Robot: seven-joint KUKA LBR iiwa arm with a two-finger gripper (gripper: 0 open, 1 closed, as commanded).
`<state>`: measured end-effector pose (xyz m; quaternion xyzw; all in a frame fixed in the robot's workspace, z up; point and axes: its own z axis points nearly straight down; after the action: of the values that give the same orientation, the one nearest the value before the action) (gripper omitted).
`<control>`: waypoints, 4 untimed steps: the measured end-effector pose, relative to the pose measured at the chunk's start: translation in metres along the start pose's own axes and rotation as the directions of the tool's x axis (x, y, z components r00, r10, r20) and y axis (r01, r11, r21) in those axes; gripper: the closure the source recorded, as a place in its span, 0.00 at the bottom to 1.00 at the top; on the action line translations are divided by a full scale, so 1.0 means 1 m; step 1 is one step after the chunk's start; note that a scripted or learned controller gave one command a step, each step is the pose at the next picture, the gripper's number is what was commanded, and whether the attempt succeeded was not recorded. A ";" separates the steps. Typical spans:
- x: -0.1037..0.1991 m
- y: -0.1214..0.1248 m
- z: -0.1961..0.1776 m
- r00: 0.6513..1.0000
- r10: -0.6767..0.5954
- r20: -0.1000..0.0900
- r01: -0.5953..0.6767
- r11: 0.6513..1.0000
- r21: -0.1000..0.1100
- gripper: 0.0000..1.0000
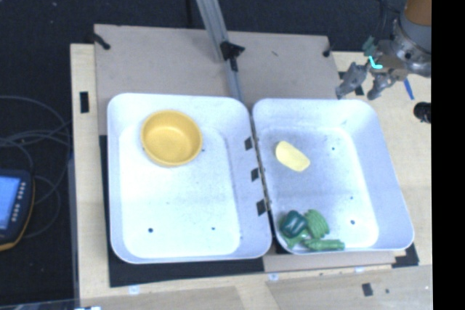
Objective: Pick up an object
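two white bins (240,239) hold a yellow bowl (171,138), yellow piece (292,156), green toys (307,229); gripper (361,87) spread, holding nothing.

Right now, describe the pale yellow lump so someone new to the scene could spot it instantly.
Start at the right bin, the one nearer the arm. In its upper left part, close to the divider between the bins, lies the pale yellow lump, alone on the white floor. Its only bin-mates are the green objects at the near edge; the yellow bowl sits in the left bin.

Two white bins (182,247), one yellow bowl (171,138), one yellow piece (292,156), one green toy (306,230).
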<state>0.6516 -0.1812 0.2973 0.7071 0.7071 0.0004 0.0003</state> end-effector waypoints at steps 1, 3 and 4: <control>0.000 0.000 0.000 1.000 0.000 0.000 0.000 1.000 0.000 0.00; 0.007 -0.008 0.109 1.000 0.000 0.000 0.000 1.000 0.004 0.00; 0.003 -0.010 0.171 1.000 0.001 0.000 -0.001 1.000 0.006 0.00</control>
<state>0.6422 -0.1782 0.1265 0.7075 0.7067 -0.0016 -0.0017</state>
